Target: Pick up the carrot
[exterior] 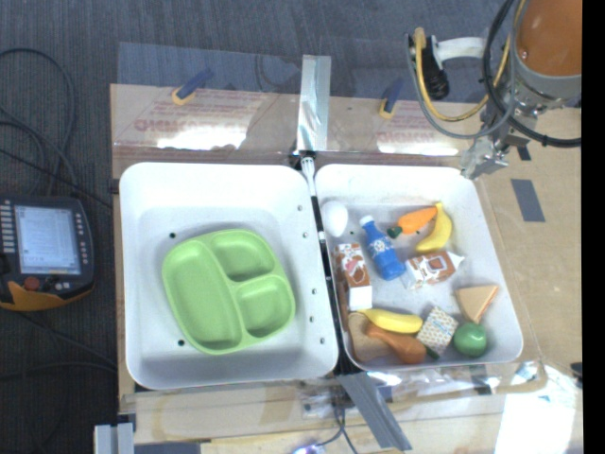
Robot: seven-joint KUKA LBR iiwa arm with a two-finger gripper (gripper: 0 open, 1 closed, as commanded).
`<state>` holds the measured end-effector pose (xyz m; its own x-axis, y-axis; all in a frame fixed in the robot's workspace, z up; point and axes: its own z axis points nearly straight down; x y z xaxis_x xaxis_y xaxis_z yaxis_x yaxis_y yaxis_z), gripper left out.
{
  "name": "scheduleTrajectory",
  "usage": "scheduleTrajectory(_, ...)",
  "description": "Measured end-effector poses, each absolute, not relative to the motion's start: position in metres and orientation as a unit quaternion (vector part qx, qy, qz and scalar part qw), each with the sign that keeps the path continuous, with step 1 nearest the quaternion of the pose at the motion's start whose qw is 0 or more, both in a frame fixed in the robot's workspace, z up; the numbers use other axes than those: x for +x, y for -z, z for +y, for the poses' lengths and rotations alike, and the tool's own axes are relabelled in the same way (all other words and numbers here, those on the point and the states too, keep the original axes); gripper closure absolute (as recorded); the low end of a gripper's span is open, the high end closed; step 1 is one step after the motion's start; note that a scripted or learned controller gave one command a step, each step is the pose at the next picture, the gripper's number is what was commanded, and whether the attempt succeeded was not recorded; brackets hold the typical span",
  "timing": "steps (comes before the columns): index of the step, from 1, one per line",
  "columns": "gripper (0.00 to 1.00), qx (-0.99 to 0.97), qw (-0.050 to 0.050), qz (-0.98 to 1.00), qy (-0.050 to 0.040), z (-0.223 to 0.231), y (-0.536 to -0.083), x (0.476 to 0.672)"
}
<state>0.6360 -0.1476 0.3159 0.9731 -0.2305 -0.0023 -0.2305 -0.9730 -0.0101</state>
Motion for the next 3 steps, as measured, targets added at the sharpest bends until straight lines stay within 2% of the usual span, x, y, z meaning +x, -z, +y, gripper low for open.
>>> scheduleTrajectory(3, 1.0, -0.994, 0.016, 0.109, 0.0008, -0.131, -0.34, 0.64)
